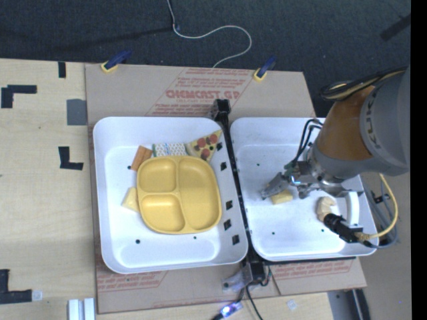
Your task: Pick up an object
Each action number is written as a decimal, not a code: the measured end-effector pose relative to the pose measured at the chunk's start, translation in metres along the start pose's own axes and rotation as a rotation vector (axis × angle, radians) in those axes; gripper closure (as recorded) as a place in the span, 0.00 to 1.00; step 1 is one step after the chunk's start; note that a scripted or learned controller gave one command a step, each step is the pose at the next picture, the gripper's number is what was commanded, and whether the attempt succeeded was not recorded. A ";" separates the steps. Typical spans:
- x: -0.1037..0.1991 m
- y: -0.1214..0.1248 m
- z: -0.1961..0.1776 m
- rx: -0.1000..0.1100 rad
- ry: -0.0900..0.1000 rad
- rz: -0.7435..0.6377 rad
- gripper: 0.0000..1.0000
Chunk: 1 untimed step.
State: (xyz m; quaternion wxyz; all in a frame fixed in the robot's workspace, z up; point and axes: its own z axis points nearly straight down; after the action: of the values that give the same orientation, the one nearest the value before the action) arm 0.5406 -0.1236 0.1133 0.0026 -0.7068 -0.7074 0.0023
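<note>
Nearest the camera, the cardboard sheet [313, 275] shows faint red print at its front edge, too small to read; on it sit 2 shallow bins side by side, the left bin [167, 265] and the right bin [300, 253].

In the right bin, the gripper [283, 187] is low over the floor, right at a pale yellow block [283, 198], which I take to be the thing to pick. The block lies near the bin's middle, touching or just under the gripper's end; I cannot tell how far the gripper is open, nor whether it has the block in its grasp. A cream lump [325, 207] lies just beside the wrist.

The block looks low and flat, so a closing grip may skim over it or nudge it aside; a hold on 1 corner could let it twist out on the lift; the wrist may knock the cream lump.

In the left bin, well apart from the gripper, a yellow plate [179, 193] with 3 compartments covers some flat cards [141, 157].

Farther off, the sheet's larger red print appears to read "CHEMCAST GP", and the lines around it are illegible; 2 clamps [117, 60] grip its far edge; beyond them, a white cable [213, 33] loops on the dark floor.
</note>
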 end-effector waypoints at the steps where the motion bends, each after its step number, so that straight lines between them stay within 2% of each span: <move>1: 0.001 0.000 0.030 -0.004 -0.001 -0.001 0.00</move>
State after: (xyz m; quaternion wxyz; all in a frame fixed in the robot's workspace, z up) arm 0.5401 -0.1228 0.0828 0.0009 -0.7065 -0.7077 0.0013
